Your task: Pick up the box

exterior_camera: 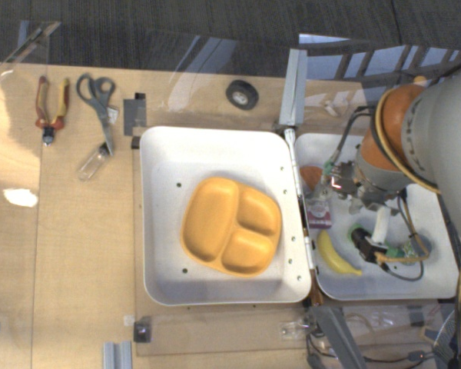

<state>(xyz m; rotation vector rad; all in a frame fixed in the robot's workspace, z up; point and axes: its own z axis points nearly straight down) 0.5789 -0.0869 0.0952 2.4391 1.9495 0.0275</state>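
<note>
We see grey arm's two-finger gripper [330, 189] low over right white bin [438, 283]; grip state we can't make out. Small purple-banded box [319, 214] sits by bin's left wall, just beside gripper, near yellow banana [336, 258].

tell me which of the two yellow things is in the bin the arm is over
The banana, small and curved, in the view's right bin beneath the arm. The big divided tray lies in the other bin.
</note>
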